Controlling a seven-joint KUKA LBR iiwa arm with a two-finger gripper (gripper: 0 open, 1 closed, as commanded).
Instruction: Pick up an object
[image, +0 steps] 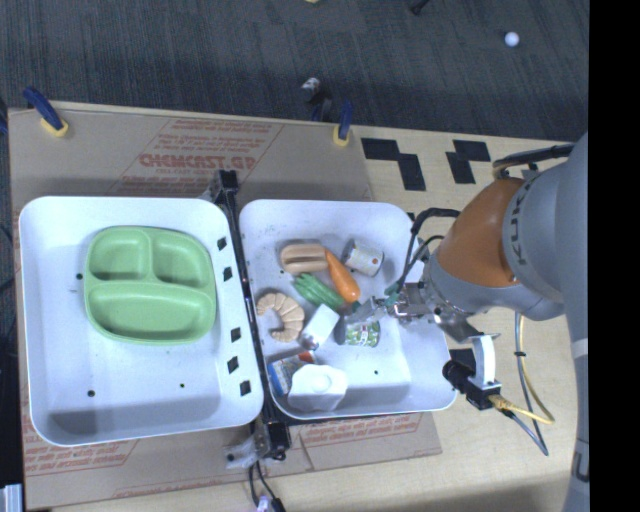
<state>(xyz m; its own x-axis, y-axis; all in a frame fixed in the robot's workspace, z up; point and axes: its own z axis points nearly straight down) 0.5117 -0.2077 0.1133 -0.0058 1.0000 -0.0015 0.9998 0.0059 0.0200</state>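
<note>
Two white bins sit side by side on a cardboard sheet (200, 150) with red printing. The left bin (50, 380) has a green divided plate (150, 283) lying flat in its upper half, three compartments facing up.

All the small stuff is in the right bin (425, 385). Near the top middle there's a hot dog bun (303, 257), and an orange carrot (342, 276) runs diagonally down from its right end, touching or just about touching it. A green veggie thing (318, 291) lies right under the carrot, parallel to it. Up to the right of the carrot is a small white cup or can (365, 260) tipped on its side. On the left side of that bin there's a croissant (282, 312), and just right of it a small white bottle (320, 326) lying tilted. Down at the front edge sits a white carton (318, 387) with a blue packet (281, 377) tucked against its left side.

The gripper (385, 305) is down inside the right bin near its right wall, right next to a small crinkly green and silver packet (364, 333). Honestly can't tell how the pincer is set from this angle, and nothing is visibly pinched in it. The grey arm with the orange band (475, 245) comes in from the right, cables hanging off it
</note>
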